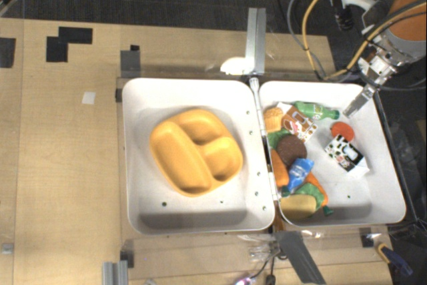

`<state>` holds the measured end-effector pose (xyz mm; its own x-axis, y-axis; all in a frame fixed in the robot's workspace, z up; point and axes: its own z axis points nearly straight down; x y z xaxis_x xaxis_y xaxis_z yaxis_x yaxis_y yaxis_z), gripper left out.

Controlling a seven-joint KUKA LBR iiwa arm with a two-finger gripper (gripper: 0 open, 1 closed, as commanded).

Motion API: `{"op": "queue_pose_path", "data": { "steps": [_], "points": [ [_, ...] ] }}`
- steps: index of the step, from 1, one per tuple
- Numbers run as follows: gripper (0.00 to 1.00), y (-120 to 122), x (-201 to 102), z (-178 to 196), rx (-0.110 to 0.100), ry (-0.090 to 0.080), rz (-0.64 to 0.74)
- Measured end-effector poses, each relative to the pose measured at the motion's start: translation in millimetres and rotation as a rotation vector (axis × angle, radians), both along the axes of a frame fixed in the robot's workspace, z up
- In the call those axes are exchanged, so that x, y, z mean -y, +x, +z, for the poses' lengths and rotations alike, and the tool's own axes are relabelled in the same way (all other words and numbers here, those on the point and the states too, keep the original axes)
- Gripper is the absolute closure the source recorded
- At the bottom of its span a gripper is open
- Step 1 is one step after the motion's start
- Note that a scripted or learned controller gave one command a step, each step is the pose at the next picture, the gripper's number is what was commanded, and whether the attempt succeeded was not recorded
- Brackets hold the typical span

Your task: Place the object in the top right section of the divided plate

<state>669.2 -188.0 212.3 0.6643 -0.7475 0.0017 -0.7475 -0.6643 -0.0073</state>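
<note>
A yellow divided plate [195, 150] lies in the left bin [143, 100], its sections bare. The right bin [383, 183] holds a heap of toy food: a green bottle [315, 109], a red-and-white packet [298, 124], a brown round piece [291, 146], a blue item [301, 169], an orange carrot [281, 173], a yellow piece [300, 203], a red tomato [343, 129] and a black-and-white carton [344, 152]. My gripper [354, 105] hangs over the right bin's upper right corner, just above and to the right of the tomato, with nothing visibly held.
A metal post [256, 43] stands behind the seam between the bins. Cables [308, 23] loop at the back right. Wooden bench [60, 163] stretches to the left of the bins.
</note>
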Motion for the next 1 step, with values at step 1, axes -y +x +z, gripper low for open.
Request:
{"op": "queue_pose_path", "data": {
  "steps": [1],
  "points": [
    [0.0,-99.2,-26.0,-27.3,-0.001,-0.005,0.36]
  ]
}}
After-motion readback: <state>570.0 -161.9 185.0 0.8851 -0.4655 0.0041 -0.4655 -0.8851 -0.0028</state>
